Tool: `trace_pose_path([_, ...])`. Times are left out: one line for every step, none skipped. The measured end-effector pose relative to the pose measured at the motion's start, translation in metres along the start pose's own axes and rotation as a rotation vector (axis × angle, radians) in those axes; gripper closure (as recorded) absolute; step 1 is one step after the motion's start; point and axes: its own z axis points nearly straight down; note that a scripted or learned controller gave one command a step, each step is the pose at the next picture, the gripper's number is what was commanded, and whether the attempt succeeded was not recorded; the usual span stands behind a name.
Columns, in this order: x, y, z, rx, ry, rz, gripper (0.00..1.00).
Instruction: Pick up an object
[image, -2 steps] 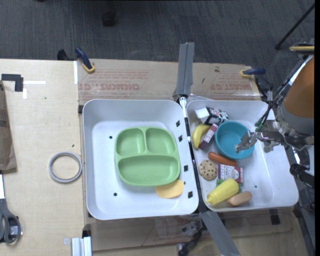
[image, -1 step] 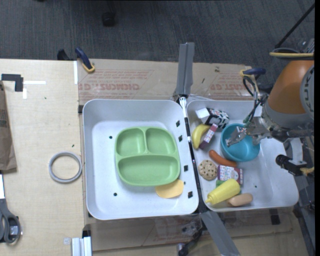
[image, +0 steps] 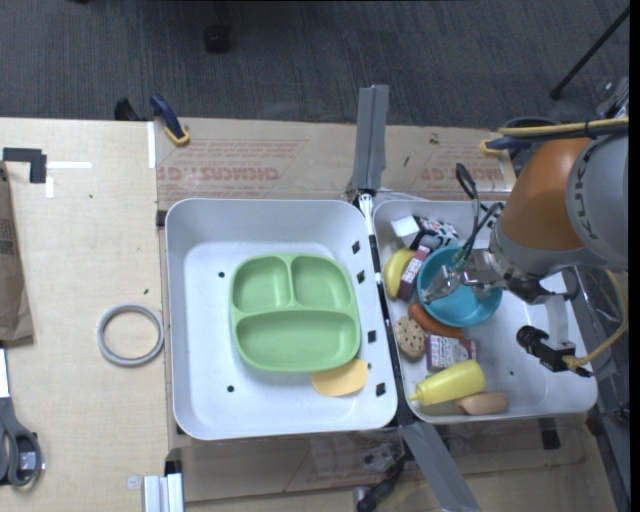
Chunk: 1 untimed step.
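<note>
Hovering low in the right bin (image: 570, 400), the tool (image: 447, 283) is dipping into the blue bowl (image: 470, 300); grip width cannot be told. Yellow bottle (image: 450, 382) lying just below, banana (image: 398, 270) beside.

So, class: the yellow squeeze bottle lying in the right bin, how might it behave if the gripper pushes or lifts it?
The yellow squeeze bottle lies on its side, so a push would probably roll it. It looks like smooth plastic, perhaps slippery and light. Its tapered nozzle end may slide out of a pinch.
</note>
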Motion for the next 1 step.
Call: trace_pose_path([0.0112, -0.0141, -0.0005, -0.004, 0.0, -0.003, 0.0])
